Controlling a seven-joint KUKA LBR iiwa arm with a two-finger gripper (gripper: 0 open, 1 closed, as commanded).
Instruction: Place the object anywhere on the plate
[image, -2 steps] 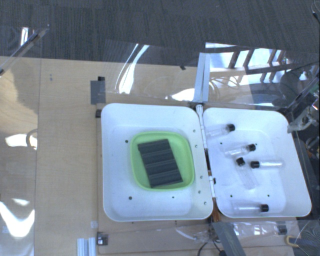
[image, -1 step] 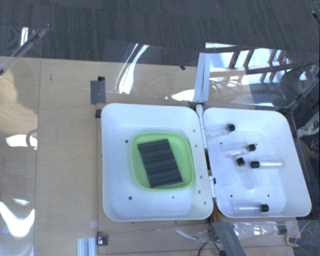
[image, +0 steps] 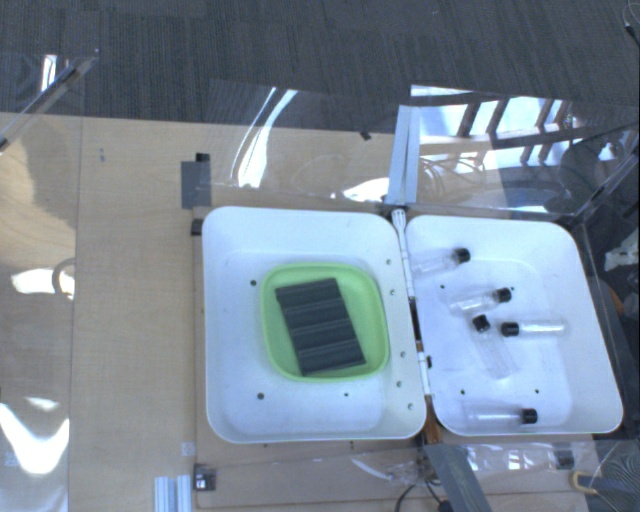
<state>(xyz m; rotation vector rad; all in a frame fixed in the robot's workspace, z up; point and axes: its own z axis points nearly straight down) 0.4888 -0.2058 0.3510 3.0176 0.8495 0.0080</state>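
One dark ribbed block (image: 319, 327) lies flat on the green plate (image: 373, 300), inside its rim and slightly askew, in the left bin (image: 230, 300). If this block is the object meant, the placing looks done: it rests wholly on the plate and nothing touches it. Five clear vials (image: 500, 413) with black caps lie scattered in the right bin (image: 580, 380), well apart from the plate. Should one of them be the object instead, the pick, the carry across the divide and the release are all left to do.
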